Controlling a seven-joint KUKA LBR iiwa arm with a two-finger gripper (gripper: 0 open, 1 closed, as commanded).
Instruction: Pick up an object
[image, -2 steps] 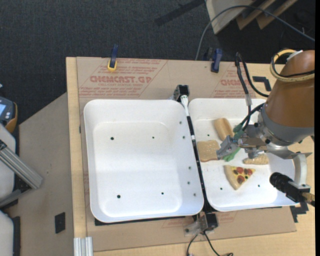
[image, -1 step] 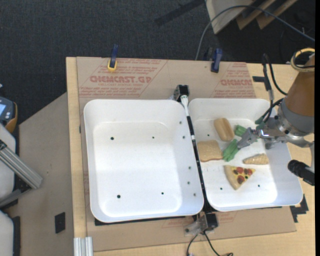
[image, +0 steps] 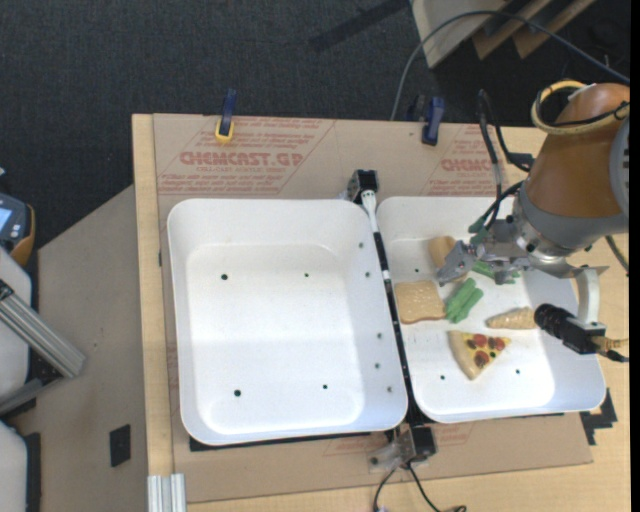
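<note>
The right bin (image: 520, 395) holds several toy foods. A tan bread slice (image: 418, 301) lies by its left wall, with a green bean-like piece (image: 462, 299) just to its right. A pizza slice (image: 478, 351) lies nearer the front and a pale croissant-like piece (image: 511, 319) sits right of the green piece. A small tan piece (image: 441, 249) lies further back. My gripper (image: 478, 262) hangs low over the bin's back half, between the small tan piece and the green piece. A second green bit (image: 497, 270) shows right under the gripper.
The left bin (image: 200, 300) sits beside the right one, the two sharing a black-edged middle wall (image: 385, 290). Both rest on a cardboard sheet (image: 290, 150) held by two clamps at the back. The grey and orange arm (image: 580, 170) covers the right bin's back right corner.
</note>
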